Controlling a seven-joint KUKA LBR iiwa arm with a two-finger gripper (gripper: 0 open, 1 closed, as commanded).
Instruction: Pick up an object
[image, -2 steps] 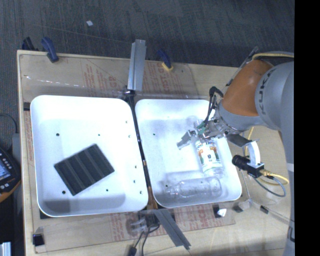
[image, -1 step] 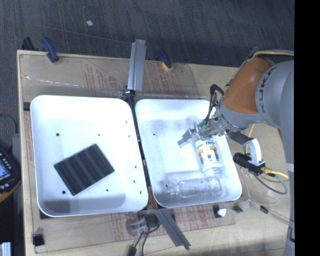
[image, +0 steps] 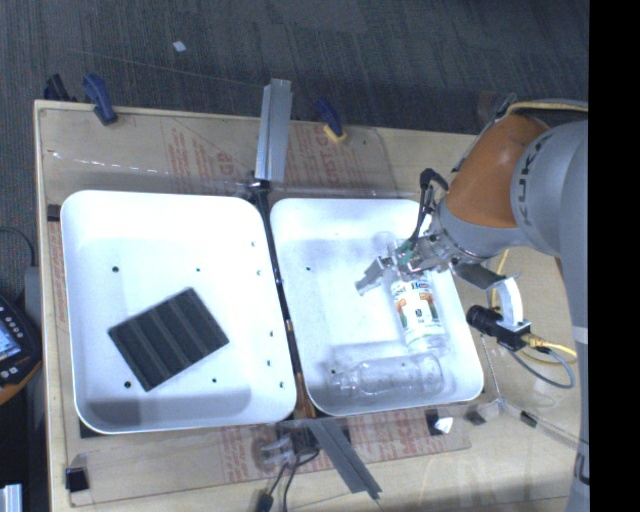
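camera view: a dark carpeted floor lies beyond a pale bench (image: 60, 150). two blue clamps (image: 100, 100) sit at the bench's far edge, and a grey metal bar (image: 272, 130) runs from that edge down to the seam between the two bins.

the left bin (image: 150, 250) holds one item, a ribbed black panel (image: 168, 337). it lies flat and skewed in the bin's near-left part, clear of the walls.

the right bin (image: 320, 250) holds two items. a labelled bottle (image: 418, 312), white with a red and dark printed label, lies along the bin's right side with its cap end toward the far wall. a clear bottle (image: 390, 378) lies on its side along the near wall, just below the labelled bottle's base; whether the two touch cannot be told.

the arm (image: 560, 190) enters from the right, its orange band above the right bin's far-right corner. the gripper (image: 378, 272) is over the right bin, at the cap end of the labelled bottle and just to its left. whether the gripper is spread or pressed together cannot be told, and nothing is seen held in it.
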